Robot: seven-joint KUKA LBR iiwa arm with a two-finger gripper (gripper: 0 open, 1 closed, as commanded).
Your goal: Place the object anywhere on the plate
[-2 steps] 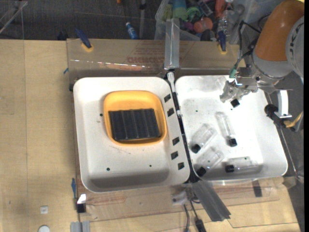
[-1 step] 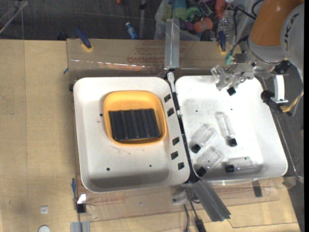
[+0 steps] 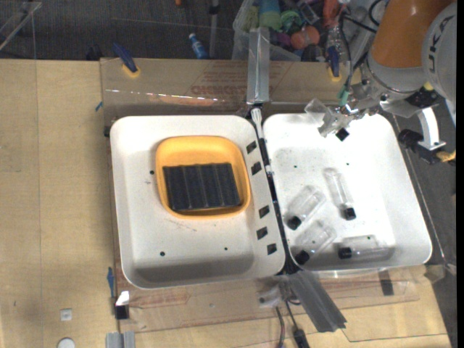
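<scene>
A yellow plate sits in the left bin. A black ridged rectangular block lies flat on it. Several clear vials with black caps lie in the right bin: one near the middle, one to its left, one lower down, and one by the front wall. My gripper hangs over the far edge of the right bin, well away from the plate. A pale translucent piece shows at its tip; I cannot make out whether it is gripped.
A divider with black clips runs between the two bins. A crate of colourful toys stands behind the bench. The arm's orange band looms over the right bin's far corner.
</scene>
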